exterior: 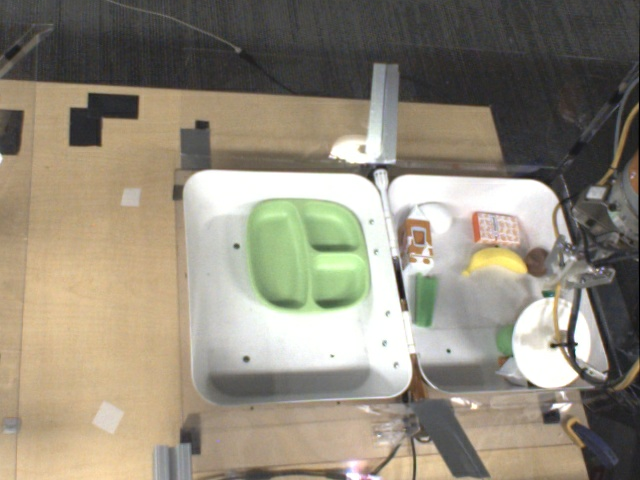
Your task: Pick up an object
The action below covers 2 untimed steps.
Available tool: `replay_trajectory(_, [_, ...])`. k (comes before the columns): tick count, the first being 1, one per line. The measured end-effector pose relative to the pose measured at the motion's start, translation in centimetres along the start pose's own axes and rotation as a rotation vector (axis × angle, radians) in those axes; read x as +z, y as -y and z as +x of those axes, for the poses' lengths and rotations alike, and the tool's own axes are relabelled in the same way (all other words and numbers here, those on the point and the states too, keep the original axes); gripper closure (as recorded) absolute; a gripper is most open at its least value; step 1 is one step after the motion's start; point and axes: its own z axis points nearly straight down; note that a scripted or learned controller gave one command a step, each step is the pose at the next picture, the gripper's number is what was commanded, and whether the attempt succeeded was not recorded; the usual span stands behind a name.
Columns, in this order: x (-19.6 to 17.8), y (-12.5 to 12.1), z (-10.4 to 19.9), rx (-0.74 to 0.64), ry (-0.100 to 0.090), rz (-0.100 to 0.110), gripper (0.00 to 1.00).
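Observation:
The right bin (470, 373) holds several objects. A yellow banana (495, 262) lies near the middle, with a red patterned box (496, 229) just behind it. A white and orange packet (417, 240) and a green block (424, 300) sit by the bin's left wall. A white round plate (540, 346) leans at the front right corner, and something green (504, 338) peeks out from its left edge. A small brown object (538, 260) sits right of the banana. My gripper (572, 271) hangs over the bin's right edge, beside the brown object and above the plate.
The left bin (225, 358) holds a green divided tray (305, 253). A metal post (384, 108) stands behind the wall between the bins. Cables (600, 128) trail along the right side by the arm. Wooden bench top (90, 298) stretches to the left.

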Motion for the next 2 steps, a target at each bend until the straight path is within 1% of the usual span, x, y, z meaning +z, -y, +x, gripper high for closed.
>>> replay_trajectory(1, [-0.3,-2.0,1.9,-0.286,0.003,0.026,1.00])
replay_trajectory(2, [-1.6,-2.7,2.2,-0.597,0.000,0.010,1.00])
